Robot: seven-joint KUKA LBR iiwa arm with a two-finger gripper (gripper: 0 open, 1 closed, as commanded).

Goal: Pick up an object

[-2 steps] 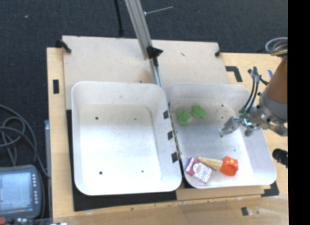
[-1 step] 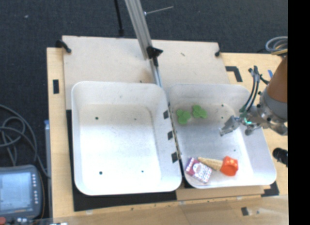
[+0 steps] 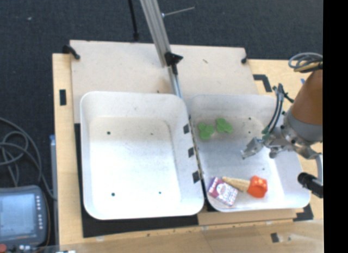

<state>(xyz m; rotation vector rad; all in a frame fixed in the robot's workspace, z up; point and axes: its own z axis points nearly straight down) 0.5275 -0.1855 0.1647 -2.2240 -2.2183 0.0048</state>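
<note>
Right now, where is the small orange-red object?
The small orange-red object lies in the right white bin, near its front edge, touching the tan cone.

A pale wooden surface (image 3: 64, 137) stands on dark carpet (image 3: 32, 12), with a slanted silver metal rail (image 3: 155, 20) rising from its far side. Black cables (image 3: 19, 143) loop at the left, above a grey box with a screen (image 3: 20, 214).

Gripper (image 3: 251, 149) above right bin (image 3: 234, 104); green pieces (image 3: 214, 128) left of it; orange object (image 3: 258, 186) near front rim.
</note>
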